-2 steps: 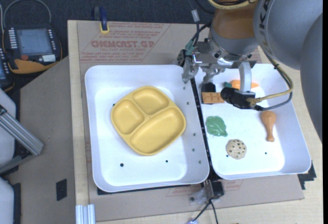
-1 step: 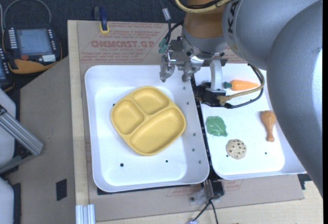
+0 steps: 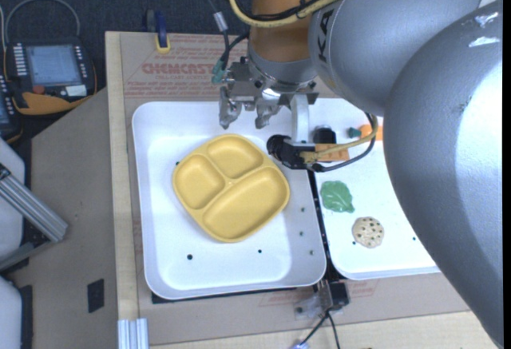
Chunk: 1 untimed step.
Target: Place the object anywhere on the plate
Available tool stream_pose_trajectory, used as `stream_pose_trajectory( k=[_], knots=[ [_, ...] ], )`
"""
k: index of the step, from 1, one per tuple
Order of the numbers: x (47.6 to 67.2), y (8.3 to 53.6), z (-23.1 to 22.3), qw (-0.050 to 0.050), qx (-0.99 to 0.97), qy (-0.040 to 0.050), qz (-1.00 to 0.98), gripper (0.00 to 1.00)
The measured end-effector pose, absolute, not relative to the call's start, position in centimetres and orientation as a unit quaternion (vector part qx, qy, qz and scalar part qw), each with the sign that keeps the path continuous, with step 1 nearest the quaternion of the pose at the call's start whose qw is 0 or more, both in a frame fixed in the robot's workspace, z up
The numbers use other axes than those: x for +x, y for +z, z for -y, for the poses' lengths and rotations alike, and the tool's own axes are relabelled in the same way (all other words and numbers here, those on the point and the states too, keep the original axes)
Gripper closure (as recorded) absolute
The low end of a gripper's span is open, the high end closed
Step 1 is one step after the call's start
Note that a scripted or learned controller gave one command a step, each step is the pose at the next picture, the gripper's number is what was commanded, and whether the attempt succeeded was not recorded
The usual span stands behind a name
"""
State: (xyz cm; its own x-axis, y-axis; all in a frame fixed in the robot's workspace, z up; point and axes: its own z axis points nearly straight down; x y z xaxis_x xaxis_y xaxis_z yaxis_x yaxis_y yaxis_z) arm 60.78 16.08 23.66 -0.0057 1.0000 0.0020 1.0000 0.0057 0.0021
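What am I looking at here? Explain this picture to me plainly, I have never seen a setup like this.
One camera above a bench looks down at a slant. The big grey and orange shape is a robot arm reaching in from the right. Its gripper hangs over the far edge of the left white bin, just beyond a yellow divided plate. I see nothing between its fingers. The right white bin holds a green leaf-like toy and a cookie, with small items behind them.

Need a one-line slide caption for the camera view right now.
Gripper poised over the left bin just behind the yellow divided plate; green piece and cookie lie in the right bin.
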Motion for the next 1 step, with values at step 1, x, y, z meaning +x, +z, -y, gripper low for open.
stream_pose_trajectory(
  k=[1],
  knots=[
    [60.82,23.65,-15.75,0.0,0.707,0.0006,-0.708,0.0]
  ],
)
